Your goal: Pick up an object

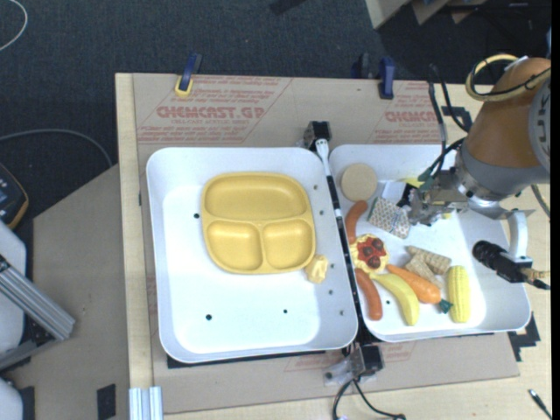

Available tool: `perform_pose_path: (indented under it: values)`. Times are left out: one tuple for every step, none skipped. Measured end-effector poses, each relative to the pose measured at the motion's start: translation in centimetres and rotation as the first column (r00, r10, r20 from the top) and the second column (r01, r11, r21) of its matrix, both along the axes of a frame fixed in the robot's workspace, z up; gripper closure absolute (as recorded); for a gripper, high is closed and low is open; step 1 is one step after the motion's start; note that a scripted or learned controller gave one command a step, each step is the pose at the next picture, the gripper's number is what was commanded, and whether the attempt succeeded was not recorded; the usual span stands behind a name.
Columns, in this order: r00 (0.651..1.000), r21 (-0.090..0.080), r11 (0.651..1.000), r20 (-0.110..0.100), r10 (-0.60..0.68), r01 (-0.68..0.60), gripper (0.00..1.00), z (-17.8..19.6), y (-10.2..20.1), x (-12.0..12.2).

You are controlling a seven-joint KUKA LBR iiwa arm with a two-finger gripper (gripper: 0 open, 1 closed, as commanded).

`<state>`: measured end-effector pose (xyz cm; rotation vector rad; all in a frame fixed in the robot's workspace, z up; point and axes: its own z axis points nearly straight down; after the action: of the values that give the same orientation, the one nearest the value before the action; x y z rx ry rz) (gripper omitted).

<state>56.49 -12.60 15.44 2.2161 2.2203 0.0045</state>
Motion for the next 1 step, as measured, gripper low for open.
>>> perform_pose_path:
  values:
    - [1.0, -0.001, 1.0, 0.001, -0.002, 0.002, 1.0, 4.94, -1.0, 0.2]
